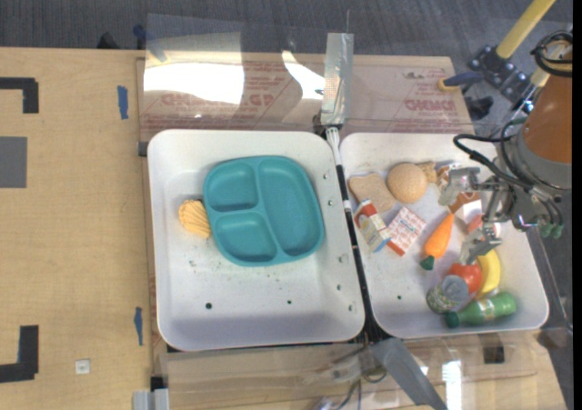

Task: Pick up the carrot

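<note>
Hanging just beside the carrot [438, 237], the gripper [486, 234] is showing jaws I cannot tell are wide or narrow.

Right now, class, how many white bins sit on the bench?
2: the left bin holds a teal divided plate; the right bin holds the carrot among other items.

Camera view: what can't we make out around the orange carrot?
- Gripper: its metal parts blur together over the right white bin; contact with the orange carrot unclear.
- Yellow banana: upper end hidden behind the gripper.
- Red-and-white packet: print too small to read.
</note>
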Robot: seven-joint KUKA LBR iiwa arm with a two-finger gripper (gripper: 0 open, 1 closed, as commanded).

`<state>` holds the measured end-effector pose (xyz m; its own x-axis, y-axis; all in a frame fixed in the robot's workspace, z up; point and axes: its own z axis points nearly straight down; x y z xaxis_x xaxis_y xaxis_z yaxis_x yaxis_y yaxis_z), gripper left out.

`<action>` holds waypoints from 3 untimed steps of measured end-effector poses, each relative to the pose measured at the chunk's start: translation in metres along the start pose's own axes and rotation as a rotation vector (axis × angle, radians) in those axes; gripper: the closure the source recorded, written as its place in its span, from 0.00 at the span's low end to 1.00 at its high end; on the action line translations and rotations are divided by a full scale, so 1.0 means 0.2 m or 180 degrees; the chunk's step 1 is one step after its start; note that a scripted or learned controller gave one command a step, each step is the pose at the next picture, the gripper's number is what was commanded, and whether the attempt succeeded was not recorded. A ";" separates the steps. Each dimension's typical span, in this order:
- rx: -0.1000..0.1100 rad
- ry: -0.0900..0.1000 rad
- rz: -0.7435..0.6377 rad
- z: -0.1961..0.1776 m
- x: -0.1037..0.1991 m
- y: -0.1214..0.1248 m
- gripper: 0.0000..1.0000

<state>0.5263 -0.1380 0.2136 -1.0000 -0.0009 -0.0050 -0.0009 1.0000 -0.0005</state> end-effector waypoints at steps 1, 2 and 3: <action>0.0008 -0.0037 -0.0187 0.61 -0.07 0.07 0.00; 0.0014 -0.0075 -0.0194 0.55 -0.09 0.08 1.00; -0.0003 -0.0027 -0.0243 0.12 -0.04 0.32 1.00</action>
<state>0.5344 -0.0733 0.1897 -0.9969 -0.0770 -0.0134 -0.0770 0.9970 -0.0001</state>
